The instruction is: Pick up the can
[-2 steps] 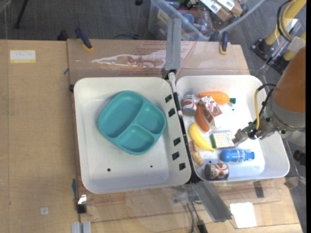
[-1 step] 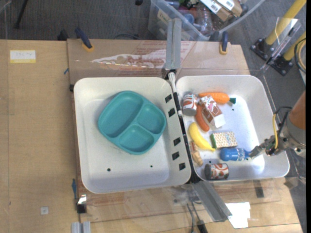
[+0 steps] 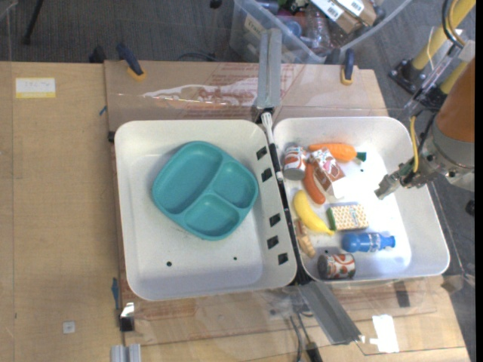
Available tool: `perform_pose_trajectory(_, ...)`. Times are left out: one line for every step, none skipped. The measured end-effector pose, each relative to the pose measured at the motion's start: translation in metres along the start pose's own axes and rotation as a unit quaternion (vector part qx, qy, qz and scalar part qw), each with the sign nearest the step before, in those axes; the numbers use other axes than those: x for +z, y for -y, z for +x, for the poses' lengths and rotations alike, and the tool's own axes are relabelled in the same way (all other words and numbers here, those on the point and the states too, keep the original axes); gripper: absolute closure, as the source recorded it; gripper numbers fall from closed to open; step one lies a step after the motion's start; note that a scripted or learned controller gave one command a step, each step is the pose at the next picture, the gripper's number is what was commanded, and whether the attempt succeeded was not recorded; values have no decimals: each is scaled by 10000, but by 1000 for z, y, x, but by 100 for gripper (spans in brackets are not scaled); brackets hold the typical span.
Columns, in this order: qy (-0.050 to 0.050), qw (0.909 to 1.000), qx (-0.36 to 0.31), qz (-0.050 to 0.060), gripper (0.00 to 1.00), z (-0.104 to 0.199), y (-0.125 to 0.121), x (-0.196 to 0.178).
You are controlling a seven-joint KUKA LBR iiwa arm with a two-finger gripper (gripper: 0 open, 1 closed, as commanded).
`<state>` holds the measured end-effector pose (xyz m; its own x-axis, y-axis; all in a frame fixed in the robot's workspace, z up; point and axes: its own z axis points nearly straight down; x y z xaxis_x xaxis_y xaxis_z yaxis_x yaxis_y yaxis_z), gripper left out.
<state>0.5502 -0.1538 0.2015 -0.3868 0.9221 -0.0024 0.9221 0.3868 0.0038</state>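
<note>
At three o'clock over the right bin (image 3: pixel 423 138), we are seeing the gripper (image 3: pixel 386 187) hovering; we cannot tell its state. The can (image 3: pixel 337 265) is lying at the bin's six o'clock, beside the bottle (image 3: pixel 367 242).

My desk (image 3: pixel 53 202) looks like pale wood, matt and lightly grained, with a sheet of clear glossy film (image 3: pixel 204 93) taped over its far part. The two bins, left (image 3: pixel 143 270) and right (image 3: pixel 423 240), read as smooth white plastic with a soft sheen. The teal divided plate (image 3: pixel 205 189) is matt plastic. The can (image 3: pixel 336 265) has a shiny metal rim and a printed label. The blue bottle (image 3: pixel 367 241) is glossy plastic, the banana (image 3: pixel 311 213) and carrot (image 3: pixel 334 151) smooth moulded plastic. The small box (image 3: pixel 348 216) looks like printed card. My arm (image 3: pixel 456 123) wears a smooth orange shell; my jaws are dark and dull.
</note>
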Motion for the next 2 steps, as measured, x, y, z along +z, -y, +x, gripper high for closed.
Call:
perform_pose_trajectory(-2,10000,0,6,0,0,0,0)
perform_pose_trajectory(9,9997,-238,0,0,-55,-63,99)
